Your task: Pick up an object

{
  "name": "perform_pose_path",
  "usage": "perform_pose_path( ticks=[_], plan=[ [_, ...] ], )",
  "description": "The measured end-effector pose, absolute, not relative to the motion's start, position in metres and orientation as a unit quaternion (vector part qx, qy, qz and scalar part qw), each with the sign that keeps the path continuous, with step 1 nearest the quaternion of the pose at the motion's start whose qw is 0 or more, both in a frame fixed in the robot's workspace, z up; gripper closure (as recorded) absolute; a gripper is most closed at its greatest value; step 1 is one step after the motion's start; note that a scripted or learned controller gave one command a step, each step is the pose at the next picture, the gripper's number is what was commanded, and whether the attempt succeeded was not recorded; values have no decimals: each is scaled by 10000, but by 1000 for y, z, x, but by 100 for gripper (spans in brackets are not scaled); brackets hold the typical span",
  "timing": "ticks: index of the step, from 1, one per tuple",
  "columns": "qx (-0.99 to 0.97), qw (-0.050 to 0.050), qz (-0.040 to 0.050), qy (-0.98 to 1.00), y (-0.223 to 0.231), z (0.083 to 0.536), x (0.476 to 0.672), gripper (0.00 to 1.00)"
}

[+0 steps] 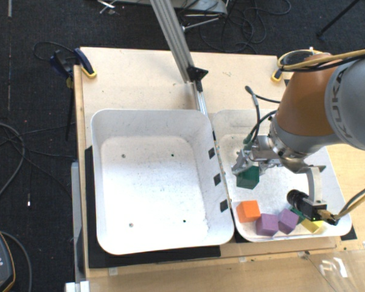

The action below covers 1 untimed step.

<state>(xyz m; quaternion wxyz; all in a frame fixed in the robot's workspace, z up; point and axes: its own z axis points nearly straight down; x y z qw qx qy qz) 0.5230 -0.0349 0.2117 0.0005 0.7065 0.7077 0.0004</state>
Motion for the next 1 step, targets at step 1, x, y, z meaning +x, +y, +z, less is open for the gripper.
perform_pose_path(
  ticks=[1],
  plan=[
    [7036,0,20,7106,33,242,514,100]
  ],
)
